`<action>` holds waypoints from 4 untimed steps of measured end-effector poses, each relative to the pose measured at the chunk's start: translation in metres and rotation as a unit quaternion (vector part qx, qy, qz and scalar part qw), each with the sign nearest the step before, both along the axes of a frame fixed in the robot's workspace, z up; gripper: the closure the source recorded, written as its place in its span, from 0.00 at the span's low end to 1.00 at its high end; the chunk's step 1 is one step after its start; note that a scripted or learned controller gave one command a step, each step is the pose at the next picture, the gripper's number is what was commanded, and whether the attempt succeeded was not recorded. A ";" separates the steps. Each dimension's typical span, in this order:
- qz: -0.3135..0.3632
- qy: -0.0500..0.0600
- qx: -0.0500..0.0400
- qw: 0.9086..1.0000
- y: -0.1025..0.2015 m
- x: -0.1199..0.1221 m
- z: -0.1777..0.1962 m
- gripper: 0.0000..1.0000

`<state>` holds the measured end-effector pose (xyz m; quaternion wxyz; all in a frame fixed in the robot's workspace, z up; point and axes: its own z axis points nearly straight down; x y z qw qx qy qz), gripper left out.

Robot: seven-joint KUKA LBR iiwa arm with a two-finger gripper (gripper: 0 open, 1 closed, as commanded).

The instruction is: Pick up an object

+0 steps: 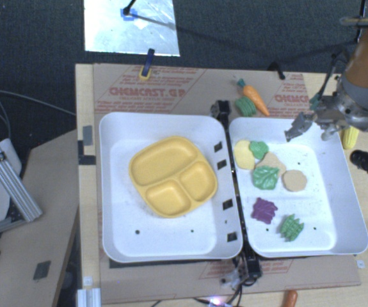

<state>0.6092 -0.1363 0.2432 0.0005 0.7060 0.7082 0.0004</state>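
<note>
Fig.: bench seen from above, L to R. Left bin (116, 235) holds a yellow divided tray (173, 176), lying flat near the bin's centre; right bin (337, 229) holds the loose toy foods, any of which could serve as the pick: a pale yellow piece (243, 155) touching a small green piece (258, 149), a green leafy piece (265, 177) just below them, a tan round piece (294, 181) beside that, a purple piece (264, 210) and a green ridged piece (292, 227) toward the near rim; a toy carrot (255, 97) lies outside, behind the bins. Gripper (312, 125) hangs over the right bin's far-right corner, apart from every item, nothing between its fingers; whether the jaws are spread or closed, cannot tell at this res. Step, by judgement: approach, pre-grasp; no item lifted yet. Next move calls for travel toward one piece w/ clear flanks, e.g. the purple one, then descent and closure.
</note>
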 end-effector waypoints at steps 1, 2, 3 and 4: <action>-0.002 0.005 0.000 1.000 -0.033 0.006 -0.141 0.00; -0.003 0.004 0.001 1.000 -0.036 -0.073 -0.153 0.00; -0.002 -0.001 0.000 1.000 -0.004 -0.123 -0.158 0.00; -0.001 -0.001 0.000 1.000 -0.005 -0.121 -0.148 1.00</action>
